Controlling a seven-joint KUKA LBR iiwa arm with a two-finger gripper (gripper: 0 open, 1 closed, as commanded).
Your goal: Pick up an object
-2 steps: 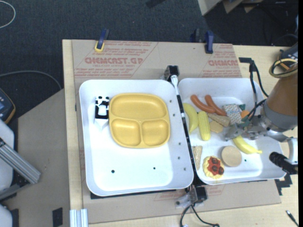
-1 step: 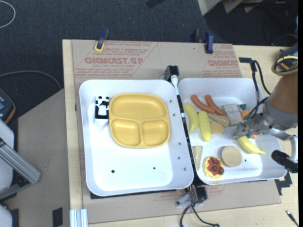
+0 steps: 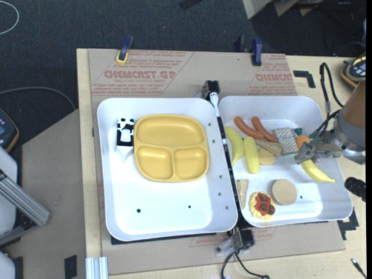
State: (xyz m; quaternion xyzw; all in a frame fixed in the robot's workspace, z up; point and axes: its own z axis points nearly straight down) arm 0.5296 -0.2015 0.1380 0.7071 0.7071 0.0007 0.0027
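The right bin (image 3: pixel 328 205) holds several toy foods. Two red sausages (image 3: pixel 254 128) lie at the back, beside a yellow corn cob (image 3: pixel 251 154) and a pale yellow piece (image 3: pixel 235 142) by the left wall. A round tan biscuit (image 3: pixel 284 191) and a pizza slice (image 3: pixel 262 204) are at the front. My gripper (image 3: pixel 303 153) is low over this bin's right half. It sits just above a yellow banana (image 3: pixel 318 172) and next to a speckled grey block (image 3: pixel 285 136) and a small orange piece (image 3: pixel 302 139). Nothing visible hangs from it.
The left bin (image 3: pixel 163 225) carries a yellow three-part plate (image 3: pixel 171 147) and a small black-and-white object (image 3: pixel 125 133) near its left wall. A black divider clip (image 3: pixel 211 89) sits between the bins at the back. Cables run along the bench's right side.
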